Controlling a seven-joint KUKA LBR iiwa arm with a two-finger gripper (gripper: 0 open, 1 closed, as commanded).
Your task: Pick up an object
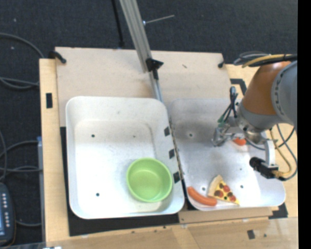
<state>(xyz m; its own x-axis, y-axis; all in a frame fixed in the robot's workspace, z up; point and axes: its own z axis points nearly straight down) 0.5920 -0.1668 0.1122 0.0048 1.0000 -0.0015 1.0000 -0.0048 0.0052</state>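
My gripper [225, 134] hangs low over the upper right part of the right bin [197, 113], below the orange-banded wrist. A small orange object [240, 141] peeks out just right of it, partly hidden by the arm; whether it is gripped is unclear. A toy pizza slice [223, 190] and a red sausage [201, 196] lie side by side at the right bin's front edge, well below the gripper. A light green bowl [149, 179] stands upright in the front right corner of the left bin [93, 123].
A slanted aluminium post [137, 30] rises from behind the bins, near their shared wall. Cables and a black fitting [263, 167] hang off the arm over the right bin's right side.
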